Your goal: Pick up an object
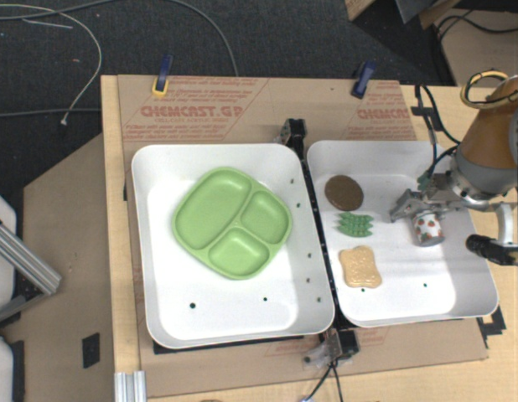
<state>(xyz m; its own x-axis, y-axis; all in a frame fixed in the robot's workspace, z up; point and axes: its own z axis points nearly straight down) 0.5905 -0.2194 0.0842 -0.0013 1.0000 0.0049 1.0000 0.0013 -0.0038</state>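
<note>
White plastic all round: two shallow bins side by side on the bench, meeting at a dark seam down the middle. My claw [420,210] is over the right bin [410,296], in its upper right part. The fingers are spread apart, one reaching left, with nothing between them.

Just below the fingertips, close to touching them, lies a small white object with red and green spots [427,229]. It looks stubby; I cannot tell its long axis.

Room in this bin:
- The far rim sits well above the claw, with bare floor between.
- The right rim is near my wrist.
- The near half of the bin floor is open, from the spotted object down to the front rim.
- Left of the claw there is a clear strip before the other items.

Those items form a column near the seam: a brown disc [344,193], a green ridged piece [354,224] with its long axis running left to right, and a tan biscuit-like piece [360,267] with its long axis running roughly front to back.

A green divided plate [232,222], turned corner-on, sits mid-floor in the left bin [158,182], with white margin on every side.
</note>
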